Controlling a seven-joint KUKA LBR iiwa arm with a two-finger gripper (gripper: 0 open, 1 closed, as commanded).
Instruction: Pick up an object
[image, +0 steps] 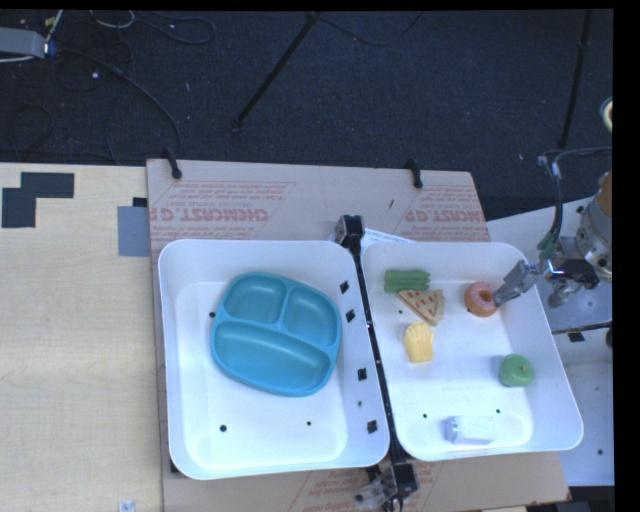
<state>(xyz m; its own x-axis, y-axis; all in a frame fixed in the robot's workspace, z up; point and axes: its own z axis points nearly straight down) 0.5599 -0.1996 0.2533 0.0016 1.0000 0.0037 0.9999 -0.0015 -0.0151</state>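
1. Two white bins side by side on the bench; left bin (190, 440) holding a blue divided plate (276, 332), long axis running from upper left to lower right, well apart from the claw.
2. Right bin (560, 420) holding six small things: green piece (407, 280) lying level near the far wall, long axis left to right; tan wedge (423, 304) touching just below it, tip pointing lower right; yellow piece (419, 342) below that, long axis upright in the view.
3. Pale, flattish piece (471, 430) near the near wall, long axis left to right; open floor between it and the yellow piece.
4. Orange ring (481, 298) lying flat near the far right corner; green round piece (516, 371) below it, close to the right wall.
5. Gripper (513, 283) reaching in over the right rim, its tip just beside the ring on the right, perhaps touching; cannot tell how far apart the fingers stand; nothing seen held.
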